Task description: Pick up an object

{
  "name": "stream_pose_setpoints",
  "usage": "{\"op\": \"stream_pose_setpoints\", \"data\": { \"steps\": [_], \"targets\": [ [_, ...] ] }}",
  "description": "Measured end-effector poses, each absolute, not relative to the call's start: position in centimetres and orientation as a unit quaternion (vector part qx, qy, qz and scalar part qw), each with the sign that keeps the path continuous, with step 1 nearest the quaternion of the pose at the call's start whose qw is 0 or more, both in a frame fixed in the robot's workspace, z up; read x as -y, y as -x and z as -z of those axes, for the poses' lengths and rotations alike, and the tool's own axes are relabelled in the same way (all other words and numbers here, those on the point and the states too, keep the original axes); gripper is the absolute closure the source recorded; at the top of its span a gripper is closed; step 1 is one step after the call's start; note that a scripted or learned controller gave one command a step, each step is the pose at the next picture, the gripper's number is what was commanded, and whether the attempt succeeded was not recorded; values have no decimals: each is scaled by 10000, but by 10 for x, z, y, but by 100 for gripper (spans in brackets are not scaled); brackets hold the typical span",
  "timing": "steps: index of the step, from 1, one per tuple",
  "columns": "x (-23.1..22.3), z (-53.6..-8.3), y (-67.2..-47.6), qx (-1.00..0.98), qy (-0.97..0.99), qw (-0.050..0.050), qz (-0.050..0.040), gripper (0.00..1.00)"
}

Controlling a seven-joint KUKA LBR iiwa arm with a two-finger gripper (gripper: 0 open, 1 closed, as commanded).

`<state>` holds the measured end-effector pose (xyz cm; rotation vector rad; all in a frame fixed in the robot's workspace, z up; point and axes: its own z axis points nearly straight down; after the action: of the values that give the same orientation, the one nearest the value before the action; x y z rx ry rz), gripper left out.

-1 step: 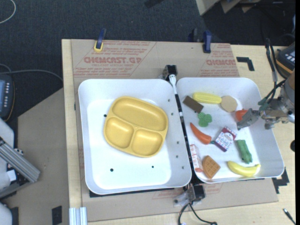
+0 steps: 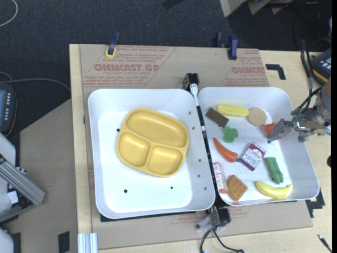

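Observation:
The right bin [image 2: 295, 157] holds several toy foods. Among them are a yellow corn cob [image 2: 233, 110], a brown block [image 2: 216, 117], a tan round piece [image 2: 257, 116] and green broccoli [image 2: 229, 135]. An orange carrot [image 2: 226, 151], a purple-red packet [image 2: 252, 156], a green pickle [image 2: 274, 169], a banana [image 2: 273, 189] and a waffle [image 2: 236, 187] lie nearer the front. My gripper [image 2: 275, 133] reaches in from the right, low over the bin's right side. A small red piece [image 2: 269, 127] sits right against its tip; whether it is gripped is unclear.
The left bin [image 2: 105, 157] carries a yellow divided plate [image 2: 152, 142]. A red and white packet [image 2: 218, 176] lies along the right bin's left wall. The arm's wrist and cables [image 2: 311, 121] hang over the right bin's right rim.

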<state>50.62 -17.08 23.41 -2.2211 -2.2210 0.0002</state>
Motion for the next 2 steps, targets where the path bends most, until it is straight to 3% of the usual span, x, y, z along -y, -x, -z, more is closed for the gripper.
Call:
{"op": "stream_pose_setpoints", "data": {
  "steps": [1, 2],
  "targets": [
    [172, -181, -516, 7071, 7071, 19, -7, 0],
    [174, -121, -508, 7069, 7073, 35, -14, 0]
  ]
}}
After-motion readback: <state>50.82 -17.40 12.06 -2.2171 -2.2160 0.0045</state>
